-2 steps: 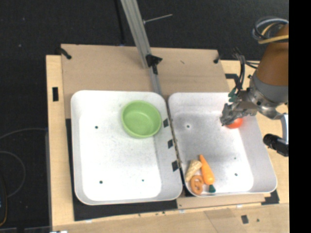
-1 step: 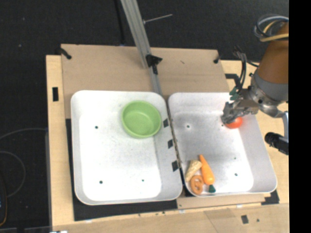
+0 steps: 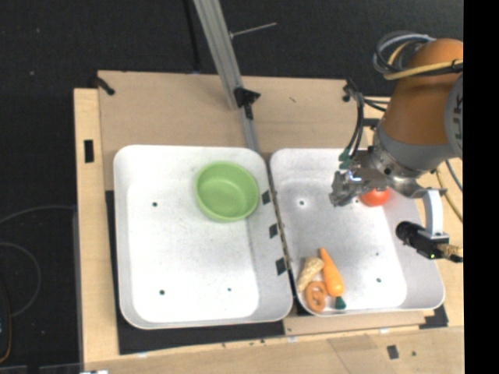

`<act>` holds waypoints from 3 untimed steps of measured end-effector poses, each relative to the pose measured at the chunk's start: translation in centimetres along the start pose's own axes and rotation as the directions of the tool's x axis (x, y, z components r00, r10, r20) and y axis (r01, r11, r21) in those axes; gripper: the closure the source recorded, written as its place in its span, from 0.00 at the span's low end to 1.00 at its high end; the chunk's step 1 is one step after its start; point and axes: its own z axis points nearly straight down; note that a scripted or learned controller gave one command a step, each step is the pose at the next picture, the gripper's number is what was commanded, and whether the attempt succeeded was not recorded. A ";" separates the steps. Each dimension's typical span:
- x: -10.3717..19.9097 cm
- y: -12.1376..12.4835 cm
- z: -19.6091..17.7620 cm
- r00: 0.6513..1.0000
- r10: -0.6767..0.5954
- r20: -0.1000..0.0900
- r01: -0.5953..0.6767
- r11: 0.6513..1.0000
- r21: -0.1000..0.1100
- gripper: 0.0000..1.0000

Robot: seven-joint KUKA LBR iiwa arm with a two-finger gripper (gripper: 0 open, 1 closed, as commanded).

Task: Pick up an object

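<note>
Camera view: jaws (image 3: pixel 343 191) hover over the right bin (image 3: pixel 312 170) at frame right, beside a red object (image 3: pixel 376 197); their opening is unclear. Nothing visibly lifted yet.

light: even, overhead | bins (image 3: pixel 140 209): bright white, mild glare | shadows: faint | focus: slightly soft

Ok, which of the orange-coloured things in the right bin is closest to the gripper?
The red-orange round piece, right beside the gripper near the bin's far side. The carrot and pretzel lie together at the near edge.
</note>
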 end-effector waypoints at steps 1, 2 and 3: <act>4.8 0.8 0.0 1.000 -0.001 -0.001 0.001 1.000 0.000 1.00; 9.7 0.0 1.7 1.000 0.000 -0.001 0.000 1.000 0.002 1.00; 14.9 1.2 2.4 1.000 0.004 0.000 -0.004 1.000 0.002 1.00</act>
